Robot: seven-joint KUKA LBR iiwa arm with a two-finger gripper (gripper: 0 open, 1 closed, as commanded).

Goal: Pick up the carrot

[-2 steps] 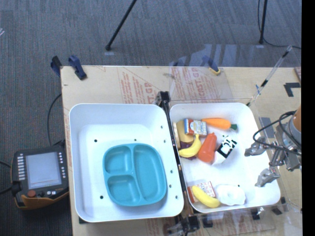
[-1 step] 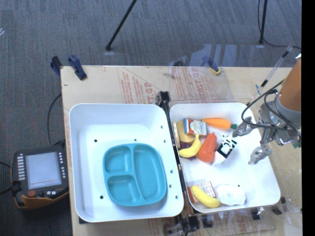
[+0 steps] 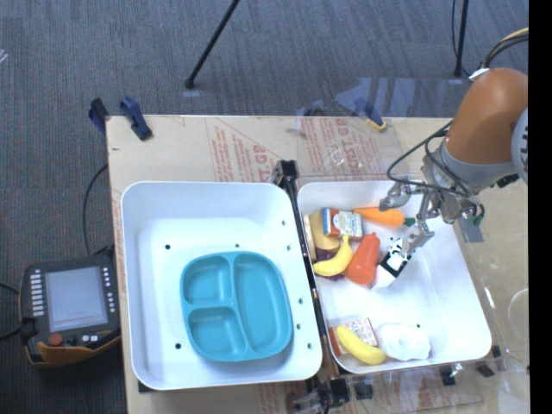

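Note:
The carrot (image 3: 379, 216) is orange with a green end and lies across the back of the right bin (image 3: 461, 270), pointing left. My gripper (image 3: 407, 216) hangs at the carrot's right end, open. One finger (image 3: 393, 198) stands behind the carrot's green end and the other finger (image 3: 421, 235) in front of it. The fingers are spread and do not grip the carrot, which rests on the bin floor.
Close to the carrot lie a small carton (image 3: 342, 223), a banana (image 3: 335, 261), a red-orange bottle (image 3: 364, 260) and a black-and-white object (image 3: 394, 262). A second banana (image 3: 358, 345) and a white lump (image 3: 405, 341) sit at the bin's front. The left bin holds a teal divided plate (image 3: 235, 304).

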